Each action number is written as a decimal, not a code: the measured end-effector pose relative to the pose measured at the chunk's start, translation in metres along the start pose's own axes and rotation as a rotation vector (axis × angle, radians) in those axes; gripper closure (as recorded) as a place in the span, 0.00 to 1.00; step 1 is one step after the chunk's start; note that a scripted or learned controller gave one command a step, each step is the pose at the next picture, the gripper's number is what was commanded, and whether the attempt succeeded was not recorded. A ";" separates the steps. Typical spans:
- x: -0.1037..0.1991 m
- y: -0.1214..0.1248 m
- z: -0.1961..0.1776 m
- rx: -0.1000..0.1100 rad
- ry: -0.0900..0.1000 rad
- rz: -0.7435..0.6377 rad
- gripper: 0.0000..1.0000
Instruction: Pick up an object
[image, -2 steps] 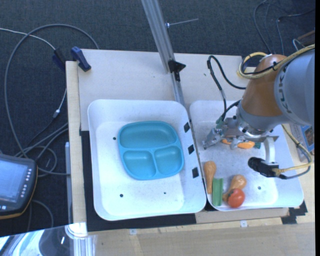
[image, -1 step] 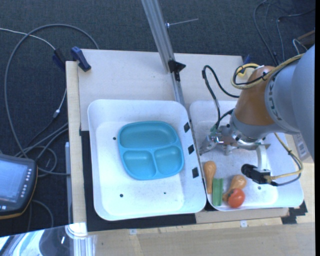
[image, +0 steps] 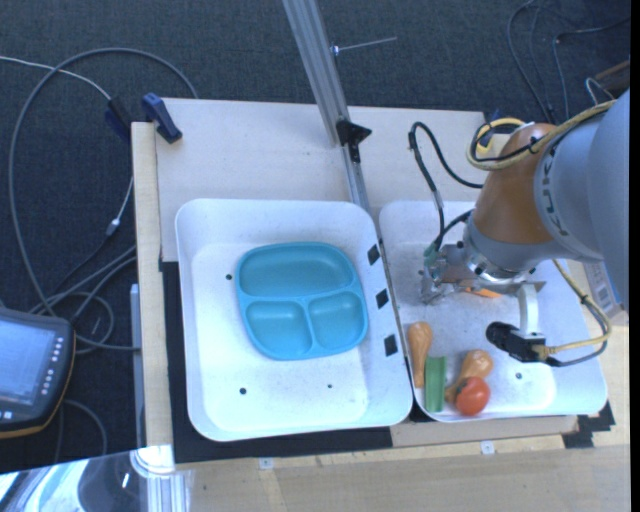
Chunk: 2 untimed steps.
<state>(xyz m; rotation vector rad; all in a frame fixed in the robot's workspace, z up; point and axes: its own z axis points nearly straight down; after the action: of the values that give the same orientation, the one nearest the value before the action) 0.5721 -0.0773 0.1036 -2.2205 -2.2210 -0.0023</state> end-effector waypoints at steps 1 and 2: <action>-0.001 0.011 -0.049 -0.006 -0.003 -0.001 1.00; -0.010 0.014 -0.097 -0.006 -0.003 0.000 1.00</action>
<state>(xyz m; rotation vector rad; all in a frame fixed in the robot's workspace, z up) 0.5864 -0.0873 0.2008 -2.2251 -2.2257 -0.0064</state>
